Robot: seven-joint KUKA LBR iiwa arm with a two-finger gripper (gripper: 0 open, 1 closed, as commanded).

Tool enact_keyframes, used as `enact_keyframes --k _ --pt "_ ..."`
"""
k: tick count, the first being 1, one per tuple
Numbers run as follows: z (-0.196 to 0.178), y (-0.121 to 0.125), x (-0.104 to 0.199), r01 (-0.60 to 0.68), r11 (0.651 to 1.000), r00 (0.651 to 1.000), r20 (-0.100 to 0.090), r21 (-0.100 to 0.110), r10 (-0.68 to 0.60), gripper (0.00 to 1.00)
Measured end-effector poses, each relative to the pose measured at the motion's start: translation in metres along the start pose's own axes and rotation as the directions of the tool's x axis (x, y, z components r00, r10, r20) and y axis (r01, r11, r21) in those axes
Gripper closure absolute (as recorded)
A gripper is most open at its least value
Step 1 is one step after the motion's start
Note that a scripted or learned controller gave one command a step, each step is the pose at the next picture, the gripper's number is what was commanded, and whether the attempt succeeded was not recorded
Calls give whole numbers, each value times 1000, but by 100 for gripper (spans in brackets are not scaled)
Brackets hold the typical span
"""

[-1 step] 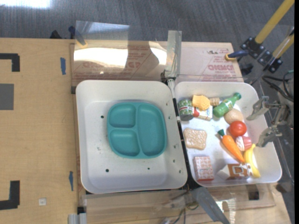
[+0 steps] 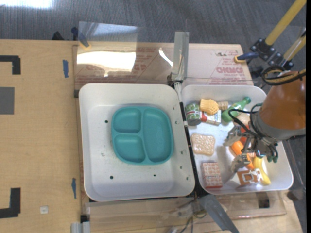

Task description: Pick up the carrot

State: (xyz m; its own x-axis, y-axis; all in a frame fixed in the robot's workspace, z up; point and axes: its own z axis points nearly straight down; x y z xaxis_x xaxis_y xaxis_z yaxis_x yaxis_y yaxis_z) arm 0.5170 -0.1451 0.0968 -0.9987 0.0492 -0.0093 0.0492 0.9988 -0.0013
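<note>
**Arm bent low over the right bin, at the carrot**

The arm [image 2: 284, 108] comes in from the right, its orange band uppermost and the wrist turned down into the right bin [image 2: 286, 181]. The jaws [image 2: 244, 154] hang over the carrot [image 2: 236, 146], which lies among the toy foods near the bin's middle; whether they are spread or pinching it, I cannot tell. A teal divided tray [image 2: 143, 134] sits in the left bin [image 2: 92, 130].

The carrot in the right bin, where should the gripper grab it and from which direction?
Judging by the visible part, grip the carrot across its orange body, coming from above. It lies low and slanted in the right bin, partly under the gripper, with toys packed close around it, so a side approach looks blocked.
</note>
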Motion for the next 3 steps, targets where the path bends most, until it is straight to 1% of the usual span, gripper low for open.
enact_keyframes --k 1,2,3 --pt "-10 2 -1 3 1000 1000 4 0 -3 100" --pt "-145 18 -25 -200 980 980 1 -1 200 100" --pt "-316 -33 -36 -4 1000 1000 6 3 4 100"
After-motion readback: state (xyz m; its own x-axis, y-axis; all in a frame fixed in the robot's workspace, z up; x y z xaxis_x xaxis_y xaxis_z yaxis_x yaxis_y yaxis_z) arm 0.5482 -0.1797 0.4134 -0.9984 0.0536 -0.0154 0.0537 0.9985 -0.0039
